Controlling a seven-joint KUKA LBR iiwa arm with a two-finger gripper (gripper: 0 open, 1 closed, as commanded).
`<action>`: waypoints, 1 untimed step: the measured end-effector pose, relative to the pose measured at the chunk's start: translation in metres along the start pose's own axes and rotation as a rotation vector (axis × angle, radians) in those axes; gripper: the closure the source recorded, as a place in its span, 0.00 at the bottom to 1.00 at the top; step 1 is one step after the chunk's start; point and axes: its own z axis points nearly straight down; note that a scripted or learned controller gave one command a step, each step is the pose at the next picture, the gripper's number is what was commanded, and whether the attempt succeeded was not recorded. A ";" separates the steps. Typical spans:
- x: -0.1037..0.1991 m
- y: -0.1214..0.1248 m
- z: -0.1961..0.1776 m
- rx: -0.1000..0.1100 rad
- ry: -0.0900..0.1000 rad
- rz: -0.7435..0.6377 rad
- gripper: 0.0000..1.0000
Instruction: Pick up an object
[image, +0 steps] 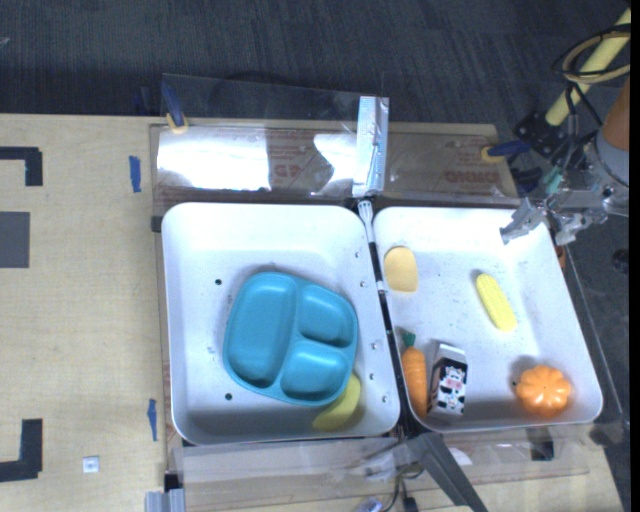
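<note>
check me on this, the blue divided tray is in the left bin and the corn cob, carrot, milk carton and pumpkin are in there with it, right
Not quite. The camera view shows the blue divided tray in the left bin, but the corn cob, carrot, milk carton and pumpkin lie in the right bin.

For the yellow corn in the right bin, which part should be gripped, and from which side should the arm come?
Grip the corn across its narrow middle, coming straight down from above. It lies flat and long, tilted on the right bin floor, with free space on both long sides, so the claw should probably close across its short width.
</note>
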 end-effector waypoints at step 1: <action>0.004 -0.006 0.145 -0.008 -0.002 0.035 0.00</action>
